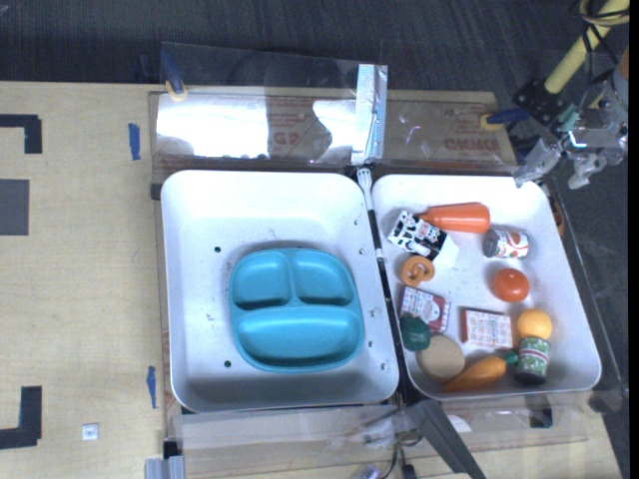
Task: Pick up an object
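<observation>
The right bin [584, 297] holds several small items: an orange carrot [457, 218], a black-and-white packet [416, 233], a small can [506, 243], a red tomato [510, 284], two red packets [426, 309], a yellow-orange fruit [534, 324], a beige potato [440, 357] and a small jar [532, 359]. My gripper [555, 172] hangs over the bin's far right corner, above and clear of every item. Its two fingers stand apart, open, with nothing between them.
The left bin [190, 218] carries a blue divided tray [296, 305] in its middle. A clear plastic wall [270, 118] stands behind the bins. Yellow cable [599, 3] and the arm's wrist sit at the top right.
</observation>
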`<state>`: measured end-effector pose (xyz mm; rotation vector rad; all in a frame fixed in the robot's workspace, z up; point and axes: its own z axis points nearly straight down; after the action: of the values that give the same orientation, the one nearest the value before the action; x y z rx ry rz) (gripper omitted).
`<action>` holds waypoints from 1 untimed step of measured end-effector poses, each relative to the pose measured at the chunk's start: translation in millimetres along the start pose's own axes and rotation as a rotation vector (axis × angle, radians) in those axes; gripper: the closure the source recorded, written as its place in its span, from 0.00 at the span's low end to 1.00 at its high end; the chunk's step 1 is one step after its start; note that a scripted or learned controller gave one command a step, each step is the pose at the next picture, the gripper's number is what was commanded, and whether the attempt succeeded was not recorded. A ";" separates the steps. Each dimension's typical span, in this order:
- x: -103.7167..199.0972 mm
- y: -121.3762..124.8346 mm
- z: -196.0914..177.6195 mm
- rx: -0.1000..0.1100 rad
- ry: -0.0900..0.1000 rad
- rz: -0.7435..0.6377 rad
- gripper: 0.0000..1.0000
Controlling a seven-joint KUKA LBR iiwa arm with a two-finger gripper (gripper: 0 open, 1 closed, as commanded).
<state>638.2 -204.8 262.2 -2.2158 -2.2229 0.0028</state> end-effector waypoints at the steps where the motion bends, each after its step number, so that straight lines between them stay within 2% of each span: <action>1: 2.7 -28.1 134.0 -0.013 -0.006 -0.059 0.00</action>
<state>609.6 -202.1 128.3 -2.1589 -2.2968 -0.0047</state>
